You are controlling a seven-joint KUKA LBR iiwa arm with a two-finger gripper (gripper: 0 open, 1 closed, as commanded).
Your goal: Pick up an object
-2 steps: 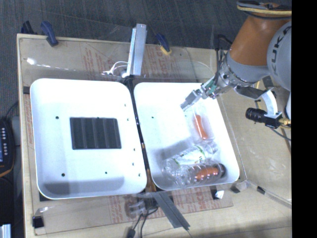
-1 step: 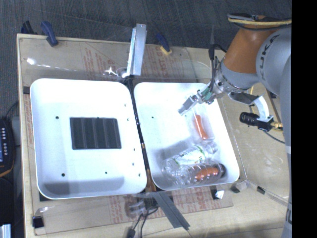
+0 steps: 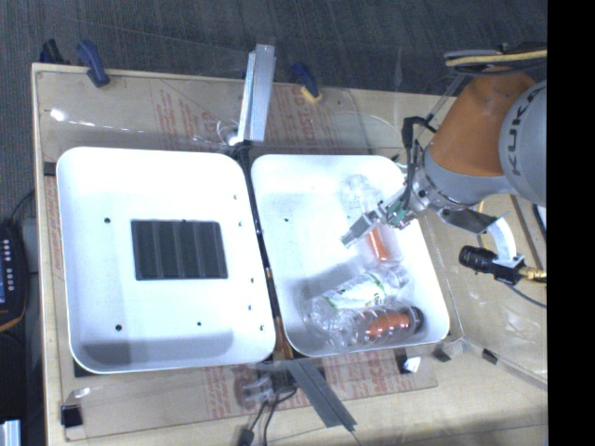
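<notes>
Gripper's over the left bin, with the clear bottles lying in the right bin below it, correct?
Not quite: in the camera view the gripper is over the right bin, not the left bin. The clear bottles do lie in the right bin.

arm (image 3: 493, 137) cut off at right edge, clear bottles (image 3: 358, 309) blurred together

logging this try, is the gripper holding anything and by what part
Cannot be told. The gripper sits low in the right white bin, right at a small orange cylinder, but no grasp is visible.
</notes>
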